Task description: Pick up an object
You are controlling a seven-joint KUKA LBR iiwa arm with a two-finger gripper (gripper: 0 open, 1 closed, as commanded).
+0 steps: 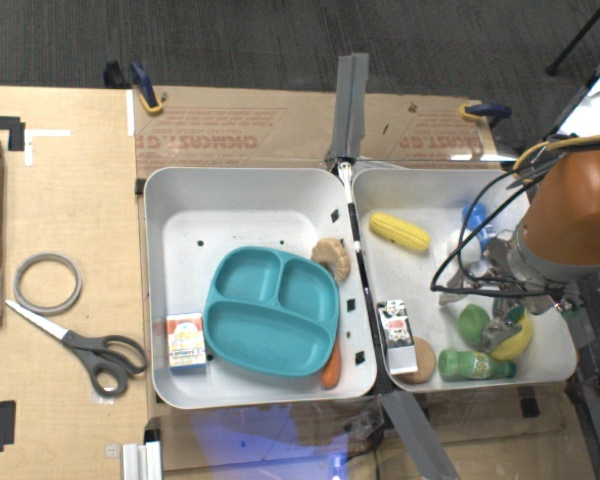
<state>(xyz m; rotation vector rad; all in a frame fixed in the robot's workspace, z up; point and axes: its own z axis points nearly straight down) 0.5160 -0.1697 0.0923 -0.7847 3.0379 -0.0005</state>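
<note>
You are looking at the arm (570, 213) reaching in from the right and hanging over the right bin (450, 183), its orange band filling much of that corner and its black cables looping down in front of the wrist. The gripper (500, 328) is sitting low among a cluster of objects at the bin's near right end, and you cannot tell how wide it is standing or whether it is gripping anything, because the wrist and cables are covering it. Just beside it a green round object (473, 323) is lying to its left, a yellow piece (515, 340) is peeking out under it, partly hidden, and a green bottle (475, 366) is lying on its side against the near wall. A blue item (476, 218) behind the cables is too obscured to identify. Further left in the same bin, a corn cob (399, 231) is lying well apart from the gripper, and a small carton (396, 326) is resting by the divider, touching a tan round piece (421, 360). In the left bin (180, 193), a teal divided plate (272, 310) is covering most of an orange object (330, 370) at its near edge, with a brownish lump (331, 257) at its far corner and a small box (185, 342) to its left. Scissors (85, 346) and a tape roll (47, 282) are lying on the bench.
</note>
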